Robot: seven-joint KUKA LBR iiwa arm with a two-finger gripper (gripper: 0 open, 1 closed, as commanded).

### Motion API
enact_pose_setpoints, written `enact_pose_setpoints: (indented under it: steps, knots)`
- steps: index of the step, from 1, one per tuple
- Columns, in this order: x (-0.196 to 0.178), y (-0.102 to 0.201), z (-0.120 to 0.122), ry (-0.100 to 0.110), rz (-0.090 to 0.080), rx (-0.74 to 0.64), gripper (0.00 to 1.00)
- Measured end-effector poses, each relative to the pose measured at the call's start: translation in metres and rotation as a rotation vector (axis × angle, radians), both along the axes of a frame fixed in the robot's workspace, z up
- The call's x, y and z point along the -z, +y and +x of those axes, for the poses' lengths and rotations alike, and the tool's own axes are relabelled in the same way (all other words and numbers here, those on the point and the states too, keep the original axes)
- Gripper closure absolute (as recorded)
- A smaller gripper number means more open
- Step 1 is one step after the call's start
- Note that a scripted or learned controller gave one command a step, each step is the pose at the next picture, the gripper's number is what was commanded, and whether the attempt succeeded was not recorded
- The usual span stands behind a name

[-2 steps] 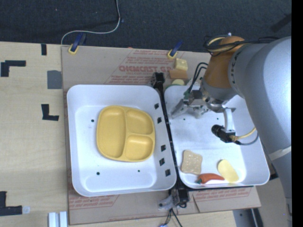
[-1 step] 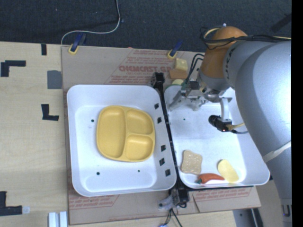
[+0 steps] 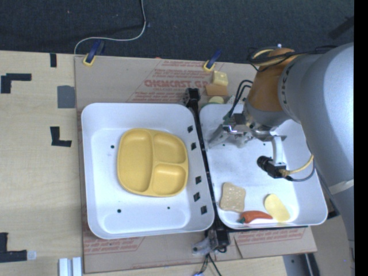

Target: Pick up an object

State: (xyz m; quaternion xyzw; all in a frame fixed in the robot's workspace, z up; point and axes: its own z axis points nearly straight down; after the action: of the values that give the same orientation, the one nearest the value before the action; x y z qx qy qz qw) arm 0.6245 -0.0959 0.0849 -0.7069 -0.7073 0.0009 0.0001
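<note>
Nearest the lower edge of the right bin [image 3: 307,211] lie three candidates for picking: a flat, pale, rough-looking bread slice [image 3: 233,198], a small glossy red pepper [image 3: 255,216] just beside it, and a smooth yellow oval piece [image 3: 278,207] touching or nearly touching the pepper. Beyond them the bin floor is bare white plastic. Farther back, the gripper [image 3: 233,132] hangs low over the bin's far left part, near the divider; whether the jaws are open or closed I cannot tell, and nothing is seen between them. My reading: this is the approach step, with no object secured. The next move calls for shifting toward the near-edge items and descending squarely over one. Across in the left bin [image 3: 95,211] sits a matte yellow compartment plate [image 3: 152,161], rounded and moulded.
</note>
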Motion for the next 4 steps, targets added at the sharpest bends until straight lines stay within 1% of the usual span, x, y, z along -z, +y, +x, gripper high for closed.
enact_pose_setpoints:
  steps: [1,2,3,4]
  knots:
    - [0.001,-0.001,0.043,0.004,-0.002,-0.002,0.0]
    - [-0.009,0.0,0.043,0.0,-0.002,-0.001,1.0]
    - [-0.129,-0.078,0.011,-0.013,-0.006,0.006,1.0]
    - [-0.163,-0.051,-0.009,-0.005,0.001,-0.002,1.0]
